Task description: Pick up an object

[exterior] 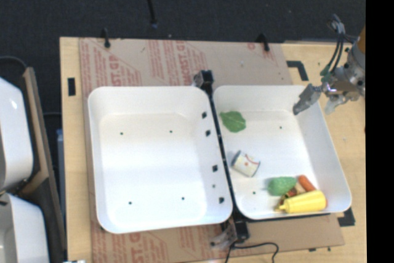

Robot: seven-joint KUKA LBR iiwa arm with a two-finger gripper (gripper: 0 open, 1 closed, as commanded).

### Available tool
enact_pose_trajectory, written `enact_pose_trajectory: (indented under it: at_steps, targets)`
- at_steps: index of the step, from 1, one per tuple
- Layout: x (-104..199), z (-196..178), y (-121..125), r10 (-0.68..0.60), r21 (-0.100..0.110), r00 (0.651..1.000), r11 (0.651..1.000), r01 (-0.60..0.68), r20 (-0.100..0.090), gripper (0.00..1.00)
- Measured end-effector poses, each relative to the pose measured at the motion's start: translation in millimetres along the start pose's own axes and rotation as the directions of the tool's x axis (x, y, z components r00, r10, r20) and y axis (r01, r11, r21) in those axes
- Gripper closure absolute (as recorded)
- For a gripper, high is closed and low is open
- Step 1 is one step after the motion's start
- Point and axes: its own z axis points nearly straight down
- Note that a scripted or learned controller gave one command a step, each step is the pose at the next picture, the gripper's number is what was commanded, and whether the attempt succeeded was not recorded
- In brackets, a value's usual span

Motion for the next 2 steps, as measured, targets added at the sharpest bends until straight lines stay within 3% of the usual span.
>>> enact_pose_trajectory:
  at_steps: [1,2]
  targets:
    - [68,87,21,-0.005,0.007,1.000,1.000,0.005,-0.002,0.00]
    - [90,153,54,-0.002,0.004,1.000,1.000,0.002,-0.001,0.00]
